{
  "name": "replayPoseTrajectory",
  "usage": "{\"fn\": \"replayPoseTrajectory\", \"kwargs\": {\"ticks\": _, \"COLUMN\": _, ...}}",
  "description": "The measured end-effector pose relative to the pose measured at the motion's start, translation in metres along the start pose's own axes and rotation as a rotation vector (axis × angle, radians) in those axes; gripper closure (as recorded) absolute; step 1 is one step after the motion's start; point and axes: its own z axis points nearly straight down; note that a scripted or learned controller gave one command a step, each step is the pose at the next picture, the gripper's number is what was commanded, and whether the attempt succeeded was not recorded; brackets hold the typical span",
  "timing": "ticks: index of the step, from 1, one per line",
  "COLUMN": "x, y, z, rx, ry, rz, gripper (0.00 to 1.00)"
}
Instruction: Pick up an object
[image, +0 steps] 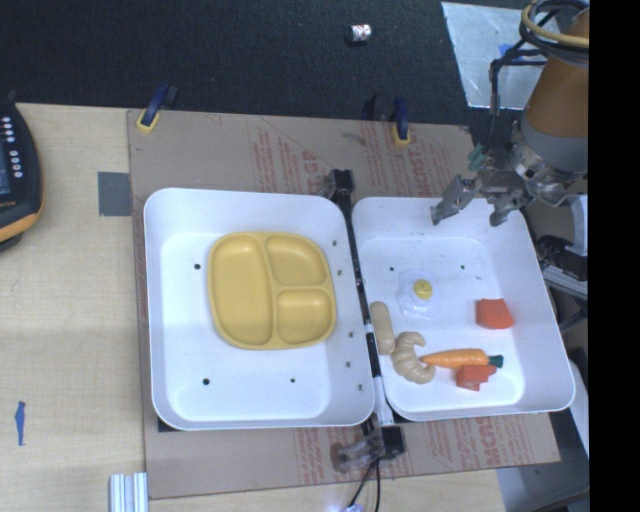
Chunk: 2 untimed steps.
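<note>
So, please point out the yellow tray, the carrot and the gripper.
yellow tray (270, 290), camera view, on the ridge between its compartments.
carrot (455, 357), camera view, middle of its orange body.
gripper (478, 212), camera view, midway between its fingertips.

faint red print on cardboard (270, 160), unreadable.

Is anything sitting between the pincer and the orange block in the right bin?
Nothing visible. The pincer hangs open over the right bin's far edge; bare white floor separates it from the orange block. The fried egg lies off to the side.
</note>
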Motion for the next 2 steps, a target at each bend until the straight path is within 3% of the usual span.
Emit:
{"fn": "replayPoseTrajectory", "kwargs": {"ticks": 1, "x": 0.009, "y": 0.001, "z": 0.094, "rx": 0.008, "ry": 0.001, "rz": -0.001, "gripper": 0.0}}
{"fn": "replayPoseTrajectory", "kwargs": {"ticks": 2, "x": 0.012, "y": -0.02, "z": 0.167, "rx": 0.008, "ry": 0.001, "rz": 0.001, "gripper": 0.0}}
